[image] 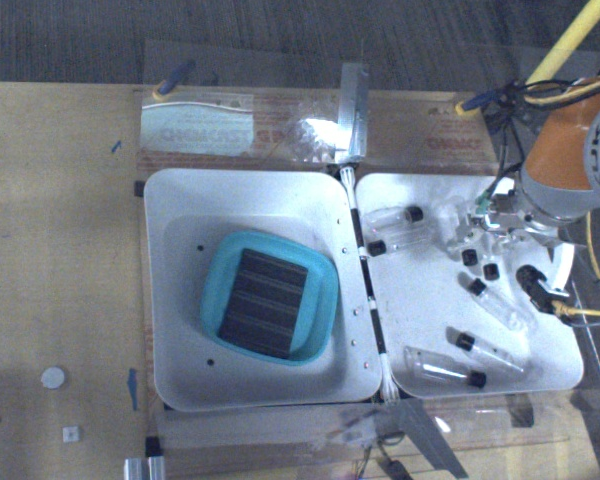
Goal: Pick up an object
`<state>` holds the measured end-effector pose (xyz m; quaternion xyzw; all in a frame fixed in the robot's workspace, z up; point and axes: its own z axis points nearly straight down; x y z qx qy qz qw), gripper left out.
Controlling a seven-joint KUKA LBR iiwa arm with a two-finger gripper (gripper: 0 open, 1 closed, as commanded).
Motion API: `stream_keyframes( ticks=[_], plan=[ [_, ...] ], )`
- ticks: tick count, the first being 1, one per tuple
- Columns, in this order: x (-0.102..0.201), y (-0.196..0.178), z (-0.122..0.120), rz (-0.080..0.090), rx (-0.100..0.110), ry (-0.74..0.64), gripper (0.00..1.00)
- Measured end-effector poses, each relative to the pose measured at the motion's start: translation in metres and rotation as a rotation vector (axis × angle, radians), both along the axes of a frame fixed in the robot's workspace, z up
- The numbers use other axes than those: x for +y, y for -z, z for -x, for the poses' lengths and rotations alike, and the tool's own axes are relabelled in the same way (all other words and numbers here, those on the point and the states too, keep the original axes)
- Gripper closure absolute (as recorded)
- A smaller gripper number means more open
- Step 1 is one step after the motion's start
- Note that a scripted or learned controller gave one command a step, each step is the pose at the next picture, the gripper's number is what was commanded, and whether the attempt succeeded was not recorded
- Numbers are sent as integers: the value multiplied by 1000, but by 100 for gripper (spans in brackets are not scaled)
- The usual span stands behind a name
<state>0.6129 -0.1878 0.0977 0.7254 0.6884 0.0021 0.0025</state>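
Clear plastic vials [465, 353] with black caps lie scattered in right bin [420, 298], none lifted. Hand [488, 223] low over bin's far right part, among vials; grip state: cannot tell. Teal tray [270, 296] sits in left bin [180, 268]. Judgement: pick not yet done, grasp and lift remain.

Grey arm [560, 193] with orange band [565, 153], cabled.

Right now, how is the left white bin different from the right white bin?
The left white bin holds one big teal tray with a dark ribbed block; the right white bin holds several small clear tubes with black caps, lying scattered. The gripper is over the right bin. Both are shallow and white.
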Motion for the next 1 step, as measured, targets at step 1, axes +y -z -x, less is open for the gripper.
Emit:
stream_keyframes(
  ticks=[1],
  plan=[
    [39,-119,3,0,7,122,100]
  ],
)
